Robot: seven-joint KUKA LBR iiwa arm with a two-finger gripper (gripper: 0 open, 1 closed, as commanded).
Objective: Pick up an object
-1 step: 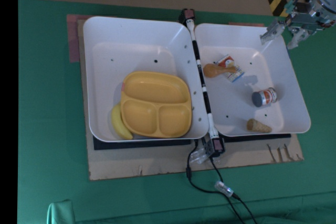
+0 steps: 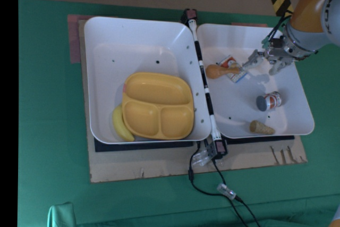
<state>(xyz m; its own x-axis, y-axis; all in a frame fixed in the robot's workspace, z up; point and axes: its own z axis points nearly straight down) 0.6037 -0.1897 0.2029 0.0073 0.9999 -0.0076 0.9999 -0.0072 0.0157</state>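
The right bin (image 2: 297, 114) holds a brown drumstick-shaped toy (image 2: 217, 70) next to a small white, red and blue packet (image 2: 232, 67). A small can (image 2: 268, 101) lies on its side further forward, and a tan cone (image 2: 261, 127) rests near the front wall. My gripper (image 2: 264, 64) hangs over the back right part of this bin, just right of the packet. It is open, its two fingers spread apart with nothing between them. The grey wrist and orange band (image 2: 316, 2) rise toward the upper right.
The left bin (image 2: 106, 40) carries a yellow divided plate (image 2: 158, 105) with a banana (image 2: 121, 125) tucked against its left side. A black and white divider strip (image 2: 202, 77) runs between the bins. Cables (image 2: 223, 188) trail off the front of the bench.
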